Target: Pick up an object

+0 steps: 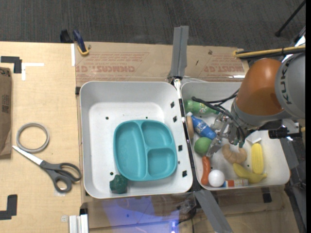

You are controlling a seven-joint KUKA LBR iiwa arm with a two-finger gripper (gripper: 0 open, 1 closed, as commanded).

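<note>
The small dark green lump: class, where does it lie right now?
The small dark green lump lies in the left white bin's near-left corner, touching the teal divided plastic plate.

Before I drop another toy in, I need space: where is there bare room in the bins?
Left bin: free along the back and left walls, around the teal tray. Right bin: crowded around the gripper, banana, green ball.

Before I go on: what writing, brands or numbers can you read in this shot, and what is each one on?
"KU", the start of a cut-off word: on the arm, at the right edge.
Red print on the cardboard behind the bins: upside down, too blurred to read surely.
Print on the brown bag at the left edge: too small to read.
Label on the blue bottle in the right bin: unreadable.
</note>
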